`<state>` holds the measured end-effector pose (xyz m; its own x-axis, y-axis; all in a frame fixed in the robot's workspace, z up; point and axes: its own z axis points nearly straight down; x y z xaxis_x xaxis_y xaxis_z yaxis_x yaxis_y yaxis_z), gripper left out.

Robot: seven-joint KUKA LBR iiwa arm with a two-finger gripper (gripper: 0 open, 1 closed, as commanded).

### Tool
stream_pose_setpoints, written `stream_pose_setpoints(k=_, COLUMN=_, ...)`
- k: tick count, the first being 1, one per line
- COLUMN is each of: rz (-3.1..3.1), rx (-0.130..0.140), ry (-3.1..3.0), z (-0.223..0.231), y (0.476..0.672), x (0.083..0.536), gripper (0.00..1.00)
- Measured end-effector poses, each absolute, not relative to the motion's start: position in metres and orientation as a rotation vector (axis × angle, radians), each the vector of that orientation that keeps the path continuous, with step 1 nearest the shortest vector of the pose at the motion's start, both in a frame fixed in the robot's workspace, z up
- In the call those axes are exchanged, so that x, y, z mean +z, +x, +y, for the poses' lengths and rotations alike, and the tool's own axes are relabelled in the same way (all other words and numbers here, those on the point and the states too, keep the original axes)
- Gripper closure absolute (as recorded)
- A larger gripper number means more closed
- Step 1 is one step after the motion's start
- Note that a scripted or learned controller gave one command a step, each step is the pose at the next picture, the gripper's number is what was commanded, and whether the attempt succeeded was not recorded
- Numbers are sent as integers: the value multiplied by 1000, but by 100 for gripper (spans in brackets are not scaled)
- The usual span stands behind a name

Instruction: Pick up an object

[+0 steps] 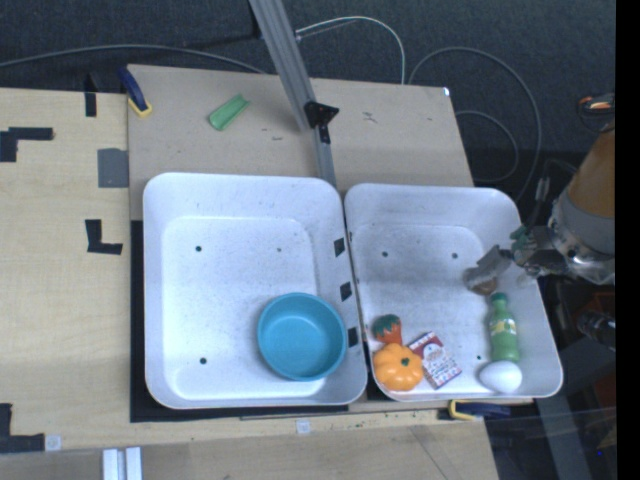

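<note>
My gripper reaches in from the right over the right bin's right side, low above its floor. Just under it lies a small brownish object, partly hidden by the gripper. A green bottle lies right below that, with a white egg-shaped object at its lower end. Along the bin's front edge sit an orange pumpkin-like toy, a small red and green piece and a red and white packet.
A blue bowl sits in the left bin at its front right. Behind the bins, a green block lies on the bench and a grey pole slants down to the bins' divide. Cables run at the back right.
</note>
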<state>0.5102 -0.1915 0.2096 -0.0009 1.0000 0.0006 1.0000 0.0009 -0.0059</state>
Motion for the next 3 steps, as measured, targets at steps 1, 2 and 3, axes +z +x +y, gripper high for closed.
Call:
stream_pose_setpoints(k=1, rz=-2217, rx=7, ry=-2215, z=-187, y=506, x=146, gripper=0)
stream_pose_setpoints(k=2, rz=-2219, rx=5, ry=-2215, z=-185, y=504, x=92, gripper=0)
stream_pose_setpoints(k=3, rz=-2221, rx=3, ry=-2216, z=-185, y=505, x=104, gripper=100)
